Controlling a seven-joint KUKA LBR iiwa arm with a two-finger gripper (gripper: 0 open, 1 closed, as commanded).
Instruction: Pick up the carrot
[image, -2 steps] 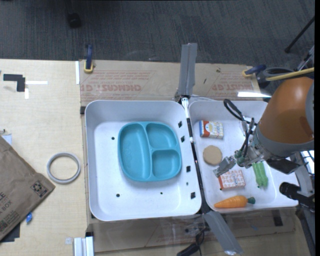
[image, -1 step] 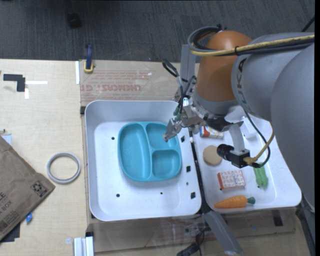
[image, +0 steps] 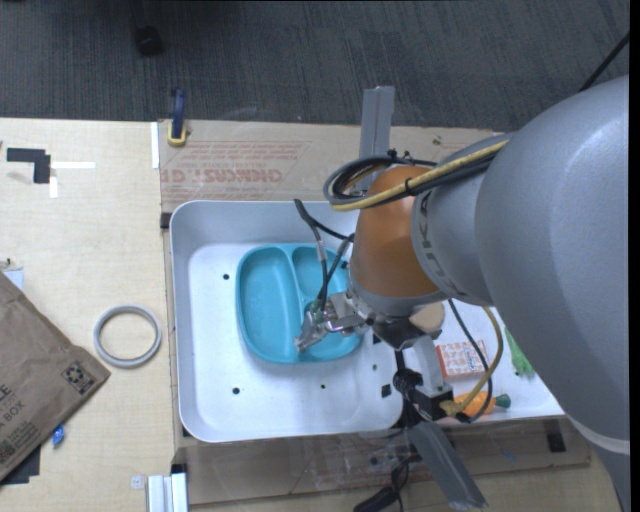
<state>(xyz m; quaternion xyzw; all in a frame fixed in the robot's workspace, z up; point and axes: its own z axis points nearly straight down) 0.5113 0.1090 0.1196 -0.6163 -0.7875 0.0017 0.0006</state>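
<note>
From the camera above the bench, I see the big grey arm (image: 540, 250) reaching in from the right, with its orange band (image: 390, 245) low over the white bin (image: 200, 400). The gripper (image: 318, 335) hangs over a blue dish (image: 265, 305) that sits in the middle of the bin. Its tip is right at the near edge of the dish. The fingers look close together, but they are small and shiny, and I cannot tell if they are open or shut. I see nothing orange between them.

The carrot (image: 473, 404) is somewhere else. It lies by the near right corner of the bin, just under a small red and white box (image: 461, 357). A cable and the arm hide part of it. A bit of green shows at its right end, so it seems to lie sideways, from left to right.

So the carrot is to the right of the gripper and closer to the front edge, well apart from it. I think the gripper needs to leave the dish and go that way before it can grab anything.
</note>
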